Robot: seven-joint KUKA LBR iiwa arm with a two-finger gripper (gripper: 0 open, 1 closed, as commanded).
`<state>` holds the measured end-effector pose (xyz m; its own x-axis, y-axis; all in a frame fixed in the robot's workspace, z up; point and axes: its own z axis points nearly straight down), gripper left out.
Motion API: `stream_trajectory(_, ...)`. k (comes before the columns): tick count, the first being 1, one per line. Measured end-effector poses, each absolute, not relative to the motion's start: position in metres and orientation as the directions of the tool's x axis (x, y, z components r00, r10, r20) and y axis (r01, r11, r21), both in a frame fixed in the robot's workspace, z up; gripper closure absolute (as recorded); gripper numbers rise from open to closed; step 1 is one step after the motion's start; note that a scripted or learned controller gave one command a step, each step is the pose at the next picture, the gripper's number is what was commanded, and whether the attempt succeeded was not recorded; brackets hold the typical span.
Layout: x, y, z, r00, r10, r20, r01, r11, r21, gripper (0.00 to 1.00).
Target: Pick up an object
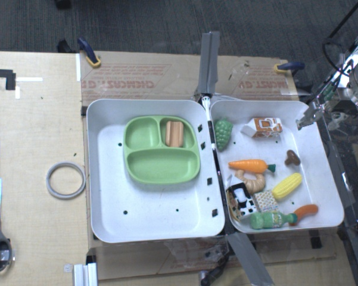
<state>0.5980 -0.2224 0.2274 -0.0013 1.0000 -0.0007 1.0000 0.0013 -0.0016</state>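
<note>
Behind the two bins lies a sheet of brown cardboard (pixel 167 76) printed in red; the lettering reads upside down and mirrored from this angle, and no word of it can be made out for certain. The left bin (pixel 149 219) holds a green divided plate (pixel 162 149), and in its upper right compartment sits a tan, sausage-like piece (pixel 174 134) with its long axis running away from the camera. The right bin (pixel 313 142) carries the loose toys. A small white and orange carton (pixel 265 126) lies near the back wall, its printing too small to read. A green bumpy item (pixel 223 133) sits against the dividing wall. The carrot (pixel 250 166) lies nearly level across the bin, leafy green end toward the right. The yellow corn cob (pixel 288 185) slants, upper end to the right. A green bottle (pixel 267 220) lies on its side along the front wall, cap toward the right, just beside an orange-red piece (pixel 305 211). A black and white patterned block (pixel 241 199) sits at the front left, beside a speckled cube (pixel 264 201). A small brown lump (pixel 292 157) rests apart near the right wall. The gripper (pixel 310 117) hangs at the right bin's back right corner, above the rim; whether its fingers are apart or together cannot be told. Outside the bins, a grey tape ring (pixel 66 179) lies on the bench (pixel 30 136).
</note>
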Motion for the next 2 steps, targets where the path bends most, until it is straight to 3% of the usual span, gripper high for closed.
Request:
stream_trajectory(1,0.605,-0.207,0.229,-0.106,0.994,-0.001,0.994,0.106,-0.002,0.00)
stream_trajectory(2,0.553,-0.164,0.112,-0.184,0.983,0.001,0.983,0.184,-0.002,0.00)
